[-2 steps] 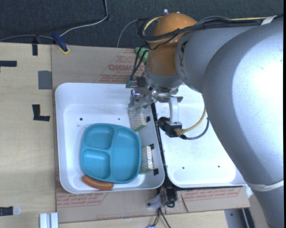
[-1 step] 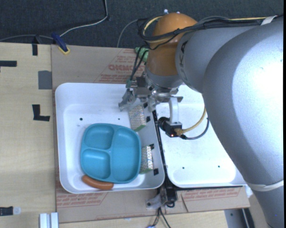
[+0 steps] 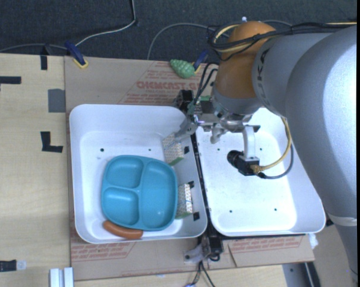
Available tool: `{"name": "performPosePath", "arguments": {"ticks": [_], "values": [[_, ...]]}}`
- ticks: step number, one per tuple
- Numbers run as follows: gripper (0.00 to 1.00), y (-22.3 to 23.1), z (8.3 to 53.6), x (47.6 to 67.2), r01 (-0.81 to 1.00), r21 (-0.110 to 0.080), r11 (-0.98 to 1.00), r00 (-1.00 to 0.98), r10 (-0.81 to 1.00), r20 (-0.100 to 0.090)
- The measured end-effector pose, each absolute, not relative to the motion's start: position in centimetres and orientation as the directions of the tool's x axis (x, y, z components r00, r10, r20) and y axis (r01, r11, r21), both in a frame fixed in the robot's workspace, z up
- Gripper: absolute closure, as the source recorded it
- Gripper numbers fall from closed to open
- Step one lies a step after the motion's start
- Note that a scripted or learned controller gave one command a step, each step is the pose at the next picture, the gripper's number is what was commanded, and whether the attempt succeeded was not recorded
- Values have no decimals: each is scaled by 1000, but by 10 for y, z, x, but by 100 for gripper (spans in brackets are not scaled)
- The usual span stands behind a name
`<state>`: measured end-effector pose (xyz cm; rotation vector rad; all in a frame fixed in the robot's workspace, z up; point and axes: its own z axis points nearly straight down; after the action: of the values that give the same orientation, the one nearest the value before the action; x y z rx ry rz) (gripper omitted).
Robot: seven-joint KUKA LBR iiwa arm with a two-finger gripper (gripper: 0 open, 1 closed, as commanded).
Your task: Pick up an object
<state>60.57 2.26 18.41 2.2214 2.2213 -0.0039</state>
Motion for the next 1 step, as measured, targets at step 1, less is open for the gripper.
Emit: {"name": "performPosePath", "arguments": {"ticks": [1], "values": [[0, -12, 184, 526, 1000, -2, 0, 0, 1000, 0]]}}
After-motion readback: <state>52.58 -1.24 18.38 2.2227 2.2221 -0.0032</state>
